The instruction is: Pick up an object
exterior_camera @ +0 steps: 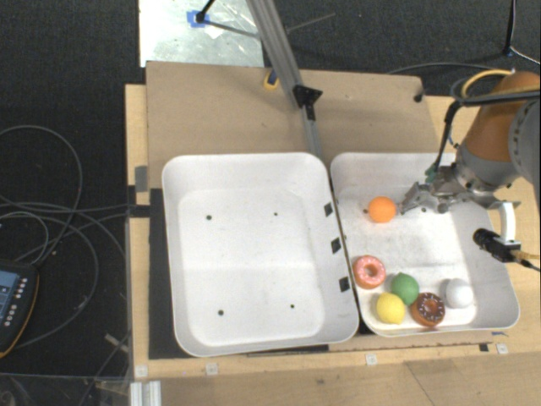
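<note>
Looking down on two shallow white bins side by side on a tan bench top. Left white bin bare but for a few dark specks. Right white bin carrying the objects: small round orange ball near the middle of its left half, just beside the gripper tips; being round, no long axis or heading to tell. Clustered along the near edge: pink frosted doughnut, green ball, yellow ball, brown chocolate doughnut, white ball toward the near right corner. Two-finger gripper on the grey and orange arm, reaching in from the right edge, fingers spread apart, pinching nothing, tips pointing left toward the orange ball. Beyond the bench, dark carpet, loose black cables, a slanting grey metal pole.
</note>
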Motion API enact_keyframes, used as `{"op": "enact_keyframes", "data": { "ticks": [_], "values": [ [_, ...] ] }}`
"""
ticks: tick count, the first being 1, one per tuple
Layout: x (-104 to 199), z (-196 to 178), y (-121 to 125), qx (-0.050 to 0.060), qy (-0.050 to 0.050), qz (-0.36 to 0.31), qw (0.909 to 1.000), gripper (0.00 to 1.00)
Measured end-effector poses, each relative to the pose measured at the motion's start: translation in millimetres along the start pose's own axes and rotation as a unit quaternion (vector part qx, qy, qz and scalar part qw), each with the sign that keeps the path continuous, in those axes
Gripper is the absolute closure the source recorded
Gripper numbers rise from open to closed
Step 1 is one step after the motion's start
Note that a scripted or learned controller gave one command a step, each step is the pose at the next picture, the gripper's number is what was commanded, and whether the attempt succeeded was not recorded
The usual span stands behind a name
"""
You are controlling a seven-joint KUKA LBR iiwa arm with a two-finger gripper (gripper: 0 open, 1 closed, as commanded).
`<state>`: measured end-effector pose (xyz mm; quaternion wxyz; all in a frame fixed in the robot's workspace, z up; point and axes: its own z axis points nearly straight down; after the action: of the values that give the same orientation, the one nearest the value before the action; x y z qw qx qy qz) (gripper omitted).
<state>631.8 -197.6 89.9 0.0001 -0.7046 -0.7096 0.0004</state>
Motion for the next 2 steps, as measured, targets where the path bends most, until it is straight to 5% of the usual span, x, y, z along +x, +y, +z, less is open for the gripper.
{"op": "enact_keyframes", "data": {
  "ticks": [1, 2],
  "values": [
    [0, -13, 2, -0.003, -0.001, -0.001, 1.0, 1.0],
    [6, -76, 3, -0.005, -0.001, 0.0, 1.0, 1.0]
  ]
}}
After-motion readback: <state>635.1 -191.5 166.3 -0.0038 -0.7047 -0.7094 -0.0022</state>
